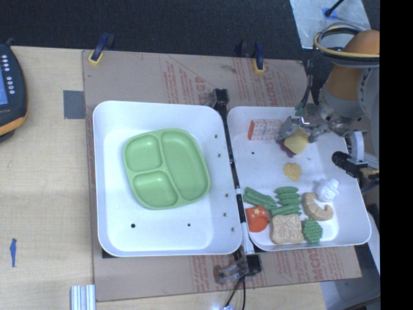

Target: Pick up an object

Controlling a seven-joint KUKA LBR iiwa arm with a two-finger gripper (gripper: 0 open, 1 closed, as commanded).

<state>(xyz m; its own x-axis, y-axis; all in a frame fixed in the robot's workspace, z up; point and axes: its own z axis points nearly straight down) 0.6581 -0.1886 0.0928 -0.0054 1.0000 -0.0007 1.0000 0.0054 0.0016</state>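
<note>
Yellow toy food [297, 142] between gripper [298, 132] fingers, pink carton [262, 129] just beside.

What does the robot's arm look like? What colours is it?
The robot arm is grey and rounded, with a bright orange band above the wrist, ringed at the top by a yellow-and-black hoop. Thin dark cables run down its side toward the small metal gripper, which looks silvery-grey with dark parts. A black piece sticks out just below the arm.
</note>
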